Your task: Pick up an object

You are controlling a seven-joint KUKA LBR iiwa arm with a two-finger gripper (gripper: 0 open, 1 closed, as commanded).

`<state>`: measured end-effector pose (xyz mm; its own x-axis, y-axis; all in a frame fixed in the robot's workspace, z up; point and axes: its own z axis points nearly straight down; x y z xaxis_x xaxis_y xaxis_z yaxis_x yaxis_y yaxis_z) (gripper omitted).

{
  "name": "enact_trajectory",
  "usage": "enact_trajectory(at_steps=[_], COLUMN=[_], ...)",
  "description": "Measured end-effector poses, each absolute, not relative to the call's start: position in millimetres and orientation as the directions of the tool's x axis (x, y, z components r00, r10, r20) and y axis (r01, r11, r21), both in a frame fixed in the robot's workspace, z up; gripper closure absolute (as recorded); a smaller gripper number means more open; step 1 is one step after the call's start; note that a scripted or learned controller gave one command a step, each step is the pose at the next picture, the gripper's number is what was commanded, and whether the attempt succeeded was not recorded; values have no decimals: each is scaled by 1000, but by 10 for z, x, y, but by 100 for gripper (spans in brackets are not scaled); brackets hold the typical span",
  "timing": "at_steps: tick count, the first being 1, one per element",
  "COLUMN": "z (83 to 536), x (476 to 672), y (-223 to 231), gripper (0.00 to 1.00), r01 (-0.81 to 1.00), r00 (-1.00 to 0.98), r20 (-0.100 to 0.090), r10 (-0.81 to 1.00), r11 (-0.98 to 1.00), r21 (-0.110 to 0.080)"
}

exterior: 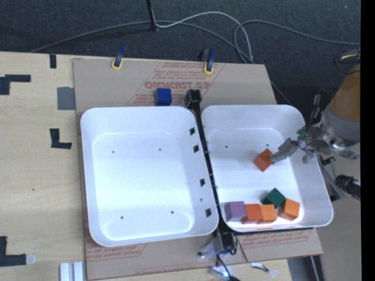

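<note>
You saw the hand [275, 155] reaching in from the right of the frame over the right bin [246, 119], its grey fingers closed on an orange-red block [263, 160]. That block sat in the bin's middle, tipped so one corner pointed toward the lower left; it looked near cubic, so no long axis could be told. Along the bin's lower edge lay a purple block [235, 210], two orange blocks [260, 213], a green block [273, 197] and another orange block [290, 208].
</note>
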<state>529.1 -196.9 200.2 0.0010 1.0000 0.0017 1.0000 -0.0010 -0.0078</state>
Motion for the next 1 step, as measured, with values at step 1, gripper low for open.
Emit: enact_trajectory(at_steps=[1], z=[2040], x=[5310], y=[-1967], gripper=[0], r01=[1000], r00=[0], r20=[0], r10=[1000], r11=[0], r21=[0])
